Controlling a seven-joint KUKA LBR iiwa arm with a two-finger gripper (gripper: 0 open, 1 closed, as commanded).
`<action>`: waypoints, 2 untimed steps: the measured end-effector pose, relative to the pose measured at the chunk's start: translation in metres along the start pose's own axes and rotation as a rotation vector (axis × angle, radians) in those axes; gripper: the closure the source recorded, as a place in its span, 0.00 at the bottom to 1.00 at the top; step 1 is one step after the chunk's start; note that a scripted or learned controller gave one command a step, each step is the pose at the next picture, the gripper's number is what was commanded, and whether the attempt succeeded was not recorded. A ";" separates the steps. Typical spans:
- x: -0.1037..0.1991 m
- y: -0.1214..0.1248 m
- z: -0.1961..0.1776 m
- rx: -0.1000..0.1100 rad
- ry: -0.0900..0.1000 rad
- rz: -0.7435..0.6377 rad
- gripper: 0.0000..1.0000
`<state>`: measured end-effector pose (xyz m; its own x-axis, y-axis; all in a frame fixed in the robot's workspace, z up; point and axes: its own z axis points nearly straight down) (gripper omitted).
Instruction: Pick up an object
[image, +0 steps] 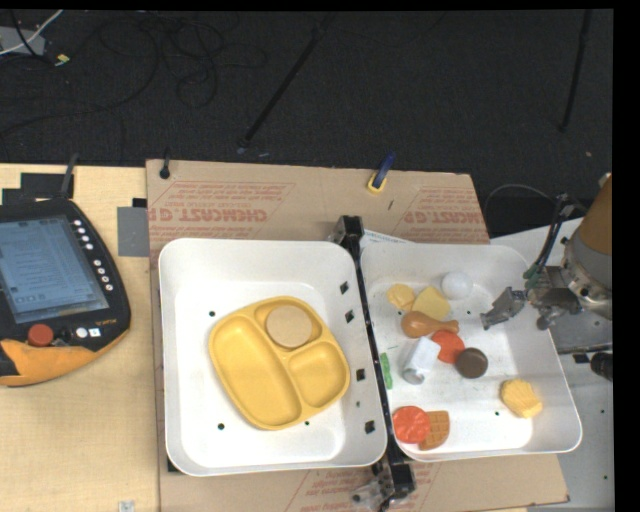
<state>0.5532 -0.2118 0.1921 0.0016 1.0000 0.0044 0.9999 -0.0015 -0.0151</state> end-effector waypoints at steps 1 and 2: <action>0.000 0.003 -0.008 -0.013 -0.003 -0.002 0.00; 0.010 0.003 0.046 -0.010 -0.001 -0.002 0.00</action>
<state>0.5556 -0.2020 0.1459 -0.0003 1.0000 0.0030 1.0000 0.0003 -0.0056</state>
